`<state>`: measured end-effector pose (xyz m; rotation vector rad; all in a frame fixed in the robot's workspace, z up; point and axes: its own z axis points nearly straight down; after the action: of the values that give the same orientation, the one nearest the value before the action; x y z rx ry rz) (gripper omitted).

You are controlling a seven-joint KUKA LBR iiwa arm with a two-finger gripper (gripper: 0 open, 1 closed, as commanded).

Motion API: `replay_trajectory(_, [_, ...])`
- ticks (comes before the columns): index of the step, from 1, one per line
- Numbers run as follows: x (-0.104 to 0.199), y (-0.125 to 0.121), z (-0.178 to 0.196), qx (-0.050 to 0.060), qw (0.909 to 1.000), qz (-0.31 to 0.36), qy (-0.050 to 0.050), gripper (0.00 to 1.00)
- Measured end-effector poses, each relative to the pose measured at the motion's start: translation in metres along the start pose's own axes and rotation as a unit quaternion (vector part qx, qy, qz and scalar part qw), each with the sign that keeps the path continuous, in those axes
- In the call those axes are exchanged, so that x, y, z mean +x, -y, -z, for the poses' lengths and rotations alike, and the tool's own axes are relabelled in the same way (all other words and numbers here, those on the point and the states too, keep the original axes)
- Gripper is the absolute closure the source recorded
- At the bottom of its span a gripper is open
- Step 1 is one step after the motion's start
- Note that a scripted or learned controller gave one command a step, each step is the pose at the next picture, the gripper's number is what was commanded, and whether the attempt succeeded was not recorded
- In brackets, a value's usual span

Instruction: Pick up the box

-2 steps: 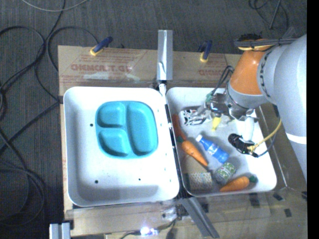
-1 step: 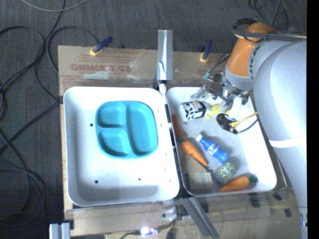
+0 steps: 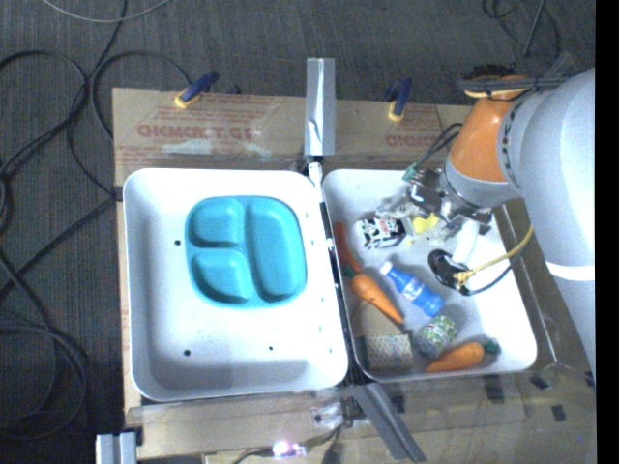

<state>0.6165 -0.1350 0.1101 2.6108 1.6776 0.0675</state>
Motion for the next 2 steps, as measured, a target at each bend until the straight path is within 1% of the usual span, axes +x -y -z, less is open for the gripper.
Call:
replay_trajectory(1, [0.040, 0.024, 0.104, 0.027, 0.9954, -0.091, 0.013, 0.00])
replay_trajectory(2, [-0.017, 0.024, 0.013, 0.020, 0.9873, -0.157, 0.011, 0.00])
